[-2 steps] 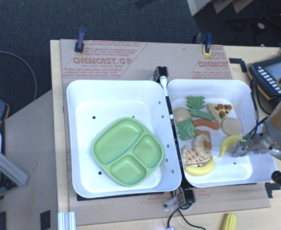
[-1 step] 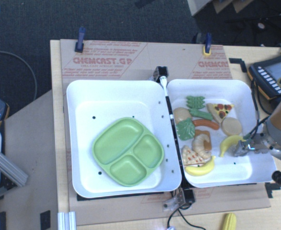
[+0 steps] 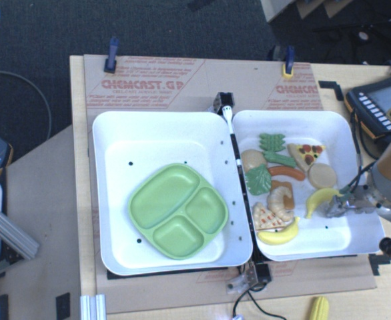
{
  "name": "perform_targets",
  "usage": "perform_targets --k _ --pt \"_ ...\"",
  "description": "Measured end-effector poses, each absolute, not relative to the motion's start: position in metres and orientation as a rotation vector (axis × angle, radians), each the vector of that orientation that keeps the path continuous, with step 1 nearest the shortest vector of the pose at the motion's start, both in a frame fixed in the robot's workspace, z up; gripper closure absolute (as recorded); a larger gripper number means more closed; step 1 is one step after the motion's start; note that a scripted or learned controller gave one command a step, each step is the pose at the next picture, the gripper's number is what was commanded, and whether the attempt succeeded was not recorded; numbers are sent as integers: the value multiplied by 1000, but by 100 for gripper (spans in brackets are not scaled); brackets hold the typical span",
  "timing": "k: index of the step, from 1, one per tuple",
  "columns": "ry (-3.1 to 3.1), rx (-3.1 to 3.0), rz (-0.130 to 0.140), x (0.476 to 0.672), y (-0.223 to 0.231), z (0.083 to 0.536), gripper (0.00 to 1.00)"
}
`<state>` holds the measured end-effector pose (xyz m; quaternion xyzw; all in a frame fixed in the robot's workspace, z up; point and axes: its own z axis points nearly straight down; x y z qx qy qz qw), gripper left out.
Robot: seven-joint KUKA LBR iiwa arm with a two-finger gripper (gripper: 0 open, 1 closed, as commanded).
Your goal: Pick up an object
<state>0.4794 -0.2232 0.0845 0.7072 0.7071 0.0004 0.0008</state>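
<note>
Yellow banana [image 3: 278, 233] lies at the right bin's [image 3: 335, 244] front; my gripper [image 3: 333, 209] touches another banana [image 3: 317, 200], grip unclear.

- The divided plate [image 3: 177, 210] in the left bin [image 3: 109, 179] is pale green; both bins are white.
- Two bananas [image 3: 278, 233] are yellow, the sausage [image 3: 287, 173] orange-red.
- The pizza slice [image 3: 305, 153] is yellow with red spots.
- The bench [image 3: 182, 79] is tan with red lettering.

The arm [image 3: 390, 172] is cut off at the right edge, and its tool [image 3: 333, 209] is too small to read beside the banana [image 3: 317, 201].
</note>
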Motion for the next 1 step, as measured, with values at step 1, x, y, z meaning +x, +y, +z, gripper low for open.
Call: perform_targets --k 1 --pt "2222 2221 0 479 -220 85 100"
